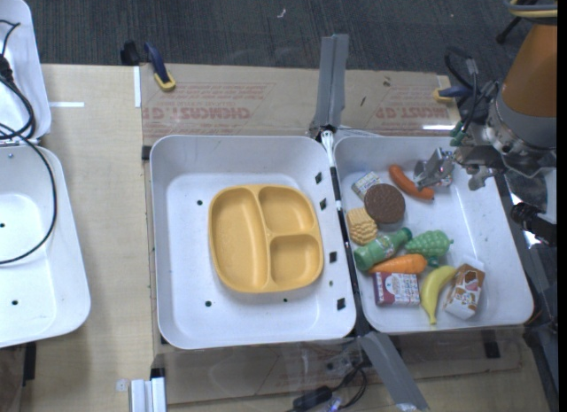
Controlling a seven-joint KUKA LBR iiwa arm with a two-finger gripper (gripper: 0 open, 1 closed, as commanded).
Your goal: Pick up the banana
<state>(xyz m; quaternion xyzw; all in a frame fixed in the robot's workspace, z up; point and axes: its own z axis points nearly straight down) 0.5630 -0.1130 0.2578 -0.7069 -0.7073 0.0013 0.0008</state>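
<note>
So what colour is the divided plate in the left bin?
Yellow-orange all over, plain; the plate shows clearly in the camera view.

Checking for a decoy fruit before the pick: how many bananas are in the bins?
1. The banana lies near the front edge of the right bin, between the small red carton and the brown-and-white carton. Another could be hidden under the pile.

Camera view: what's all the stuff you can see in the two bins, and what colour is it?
Yellow plastic divided plate: 1, left bin.
Yellow toy banana: 1, right bin, front.
Orange toy carrot: 1, beside banana.
Green toy bottle: 1, right bin middle.
Bumpy green toy vegetable: 1, above carrot.
Brown round cookie: 1, right bin.
Red toy sausage: 1, right bin back.
Red box: 1, front.
Metal claw: 1, grey, over the sausage.
</note>
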